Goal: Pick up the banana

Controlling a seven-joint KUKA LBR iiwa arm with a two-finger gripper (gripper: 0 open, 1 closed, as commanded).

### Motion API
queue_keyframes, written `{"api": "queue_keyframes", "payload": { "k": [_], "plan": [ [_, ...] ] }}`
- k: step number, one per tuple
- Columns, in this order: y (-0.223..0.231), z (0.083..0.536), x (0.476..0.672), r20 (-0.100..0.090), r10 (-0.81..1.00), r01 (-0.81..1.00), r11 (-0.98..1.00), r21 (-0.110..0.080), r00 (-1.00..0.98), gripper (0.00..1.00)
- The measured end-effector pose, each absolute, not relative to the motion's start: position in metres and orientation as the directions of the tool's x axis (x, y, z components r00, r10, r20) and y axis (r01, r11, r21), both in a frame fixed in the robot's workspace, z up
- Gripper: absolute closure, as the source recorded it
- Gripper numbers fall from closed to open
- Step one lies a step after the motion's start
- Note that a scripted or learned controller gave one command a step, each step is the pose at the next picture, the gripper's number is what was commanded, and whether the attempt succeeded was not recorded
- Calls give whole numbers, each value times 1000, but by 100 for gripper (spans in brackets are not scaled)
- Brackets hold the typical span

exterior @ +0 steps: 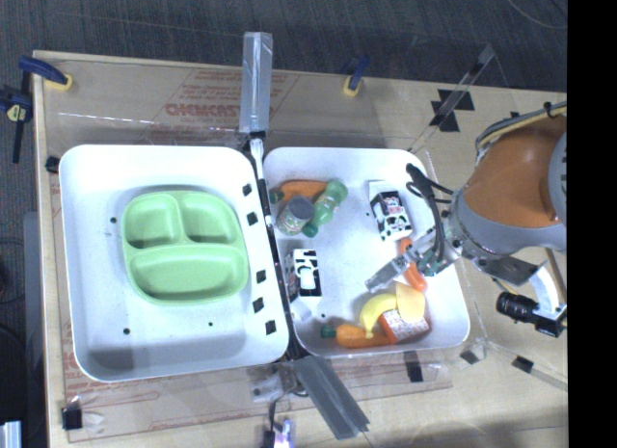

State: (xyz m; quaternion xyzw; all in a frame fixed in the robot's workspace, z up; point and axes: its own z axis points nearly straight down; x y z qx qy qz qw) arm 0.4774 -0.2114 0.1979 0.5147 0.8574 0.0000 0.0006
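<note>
Camera view: two shallow white bins side by side on a wooden bench, left bin (pixel 87 340) holds a green divided plate (pixel 185 246), three compartments, sitting roughly mid-bin, nothing visible in it; right bin (pixel 333 162) holds the clutter; banana (pixel 376 309) lies in the right bin's lower right area, curved, yellow, touching a small orange-and-white carton (pixel 403 325) just to its right, with a pale yellow block (pixel 412 302) right above that carton; a carrot (pixel 352 336) lies along the bin's lower wall just below and left of the banana, green top pointing left; upper left of the right bin has an orange item (pixel 301 189) with a green bottle (pixel 328 200) tilted across beside it and a grey-capped jar (pixel 294 215) touching both; a black-and-white card (pixel 307 273) lies near the divider, another small black-and-white packet (pixel 389 213) sits upper right; arm comes in from the right, orange band and grey wrist over the bin's right wall, gripper (pixel 413 265) low over the right bin, just above and right of the banana, near it but nothing seen between the fingers; finger spread too blurred and cluttered to tell; blue clamps (pixel 43 72) on the bench's far edge
</note>
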Motion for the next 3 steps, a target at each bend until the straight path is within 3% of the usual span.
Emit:
{"api": "queue_keyframes", "payload": {
  "k": [1,2,3],
  "plan": [
    [-200,100,477,1,693,693,721,0,-721,0],
    [-167,131,478,-2,622,622,783,1,-783,0],
    [-210,94,480,-6,605,605,796,4,-796,0]
  ]
}}
